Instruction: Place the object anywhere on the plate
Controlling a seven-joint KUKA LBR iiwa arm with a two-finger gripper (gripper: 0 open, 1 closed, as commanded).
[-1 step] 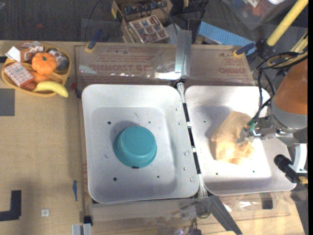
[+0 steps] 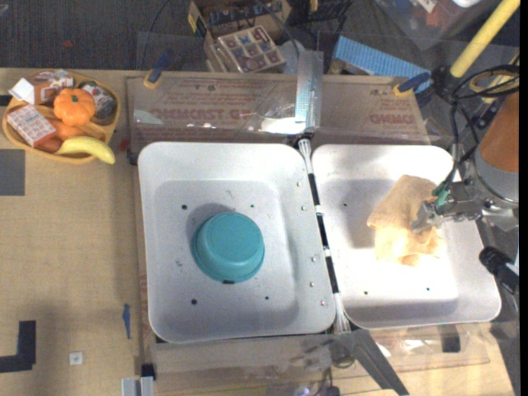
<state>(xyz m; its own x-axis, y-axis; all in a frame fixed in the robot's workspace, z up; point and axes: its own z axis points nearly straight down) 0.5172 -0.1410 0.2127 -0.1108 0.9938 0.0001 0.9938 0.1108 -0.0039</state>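
Observation:
A teal round plate (image 2: 228, 246) sits in the middle of the left white bin (image 2: 165, 180). A tan, soft-looking object (image 2: 398, 213) lies in the right bin (image 2: 355, 172), with a paler orange patch at its lower edge. My gripper (image 2: 428, 219) is low over the right side of that tan object, reaching in from the right, and seems to touch or overlap its edge. The gripper's body hides the object's right edge.
A metal divider (image 2: 318, 221) runs between the two bins. A cardboard wall (image 2: 247, 110) stands behind them. A bowl of toy food (image 2: 62, 118) sits on the bench at far left. Cables (image 2: 470, 130) hang near the arm at right.

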